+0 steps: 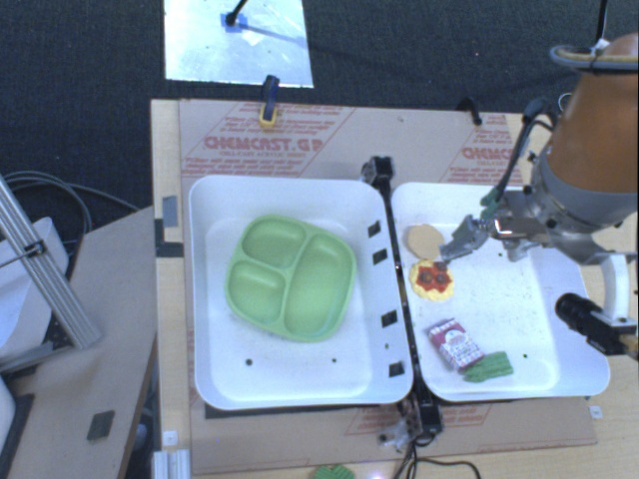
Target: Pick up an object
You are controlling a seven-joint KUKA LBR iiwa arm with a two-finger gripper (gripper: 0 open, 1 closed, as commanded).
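My gripper hangs over the left part of the right bin, reaching in from the right. Its tip sits just right of a round tan cookie and just above a yellow disc with red spots. Nothing shows between it and these pieces, and I cannot tell whether it touches either. Nearer the front of the same bin lie a red and white packet and a small green leafy piece.
A light green divided plate lies in the left bin. A black clipped divider runs between the two bins. The arm's grey body and orange band loom over the right bin's far right side.
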